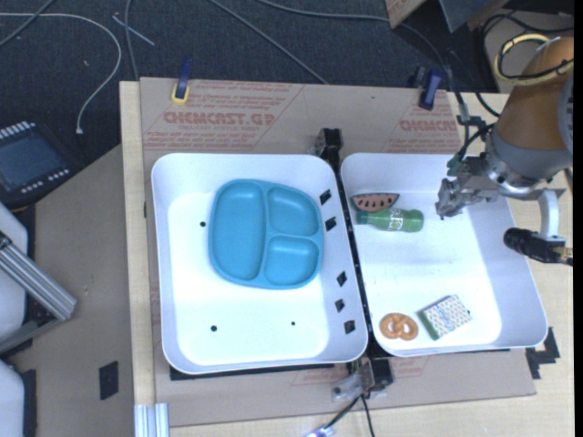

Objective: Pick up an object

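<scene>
The right bin holds a watermelon slice, a green bottle lying on its side, a pretzel and a green-and-white sponge. My gripper hangs over the bin's upper right part, just right of the bottle's cap end and apart from it. I see nothing between its fingers. The arm comes in from the right above it.
The left bin holds a blue divided plate. A row of black clips runs along the divider between the bins. A black fitting sticks out over the right bin's right rim. Cables lie on the dark floor behind.
</scene>
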Available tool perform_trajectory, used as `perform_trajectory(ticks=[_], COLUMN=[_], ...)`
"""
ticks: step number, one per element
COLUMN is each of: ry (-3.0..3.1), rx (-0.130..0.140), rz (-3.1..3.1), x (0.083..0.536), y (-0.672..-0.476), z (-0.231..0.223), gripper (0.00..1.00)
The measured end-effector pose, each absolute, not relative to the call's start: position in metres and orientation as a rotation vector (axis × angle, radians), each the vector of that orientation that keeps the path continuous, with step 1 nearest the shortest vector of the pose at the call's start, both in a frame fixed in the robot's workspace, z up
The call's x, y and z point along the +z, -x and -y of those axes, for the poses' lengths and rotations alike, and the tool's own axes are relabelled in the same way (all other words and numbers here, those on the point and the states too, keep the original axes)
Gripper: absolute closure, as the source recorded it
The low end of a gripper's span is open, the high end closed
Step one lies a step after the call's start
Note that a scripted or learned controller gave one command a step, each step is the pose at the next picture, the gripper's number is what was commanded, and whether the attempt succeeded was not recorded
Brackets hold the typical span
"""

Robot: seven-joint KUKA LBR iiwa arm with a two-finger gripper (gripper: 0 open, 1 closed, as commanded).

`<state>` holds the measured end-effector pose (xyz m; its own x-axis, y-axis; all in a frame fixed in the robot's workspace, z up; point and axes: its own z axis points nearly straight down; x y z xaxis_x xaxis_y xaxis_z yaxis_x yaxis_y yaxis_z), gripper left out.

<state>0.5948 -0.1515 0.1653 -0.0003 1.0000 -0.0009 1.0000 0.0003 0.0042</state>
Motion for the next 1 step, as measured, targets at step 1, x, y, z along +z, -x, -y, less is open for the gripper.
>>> perform_trajectory(ticks=[1], ry=[-2.217], rx=[0.005], rz=[-2.219], x=[0.2093], y=[-0.5934], z=[0.1499], gripper=[1.0])
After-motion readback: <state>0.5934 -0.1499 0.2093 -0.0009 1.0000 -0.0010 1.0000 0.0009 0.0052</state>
